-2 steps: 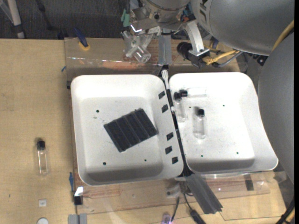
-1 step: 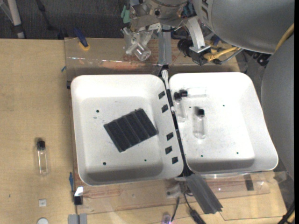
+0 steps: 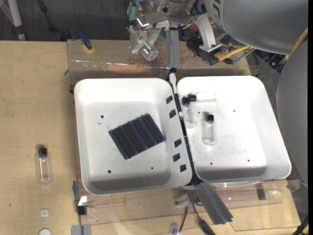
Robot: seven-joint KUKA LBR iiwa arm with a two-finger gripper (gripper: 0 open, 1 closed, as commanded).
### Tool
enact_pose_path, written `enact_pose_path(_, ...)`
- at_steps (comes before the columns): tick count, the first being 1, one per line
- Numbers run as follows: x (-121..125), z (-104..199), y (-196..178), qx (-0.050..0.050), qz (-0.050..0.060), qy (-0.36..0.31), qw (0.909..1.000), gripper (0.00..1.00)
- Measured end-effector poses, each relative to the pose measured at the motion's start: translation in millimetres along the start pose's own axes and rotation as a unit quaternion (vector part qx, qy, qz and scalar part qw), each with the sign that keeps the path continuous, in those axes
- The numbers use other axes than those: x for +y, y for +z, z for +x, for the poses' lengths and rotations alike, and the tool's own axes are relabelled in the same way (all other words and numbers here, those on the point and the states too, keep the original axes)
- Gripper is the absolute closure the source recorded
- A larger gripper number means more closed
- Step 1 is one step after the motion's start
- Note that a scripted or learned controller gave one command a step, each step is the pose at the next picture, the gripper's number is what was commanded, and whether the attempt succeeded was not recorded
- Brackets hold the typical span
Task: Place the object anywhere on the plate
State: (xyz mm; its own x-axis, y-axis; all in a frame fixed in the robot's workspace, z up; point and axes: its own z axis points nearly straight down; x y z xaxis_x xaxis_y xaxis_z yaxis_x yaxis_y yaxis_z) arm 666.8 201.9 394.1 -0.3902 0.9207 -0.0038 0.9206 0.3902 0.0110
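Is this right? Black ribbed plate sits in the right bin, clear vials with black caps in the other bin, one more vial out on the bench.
Not quite. The camera view shows the black ribbed plate in the left bin. The clear vials with black caps lie in the right bin, and one more vial lies out on the bench.

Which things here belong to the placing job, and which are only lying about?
For the job:
- dark ribbed plate in the left bin
- two clear vials in the right bin
- gripper above the bins' far edge

Lying about:
- stray vial on the bench, left of the bins
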Motion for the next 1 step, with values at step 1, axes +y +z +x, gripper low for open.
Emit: enact_pose_path(1, 0.9, 1.3, -10.5, -0.001, -0.002, -0.001, 1.0, 1.0)
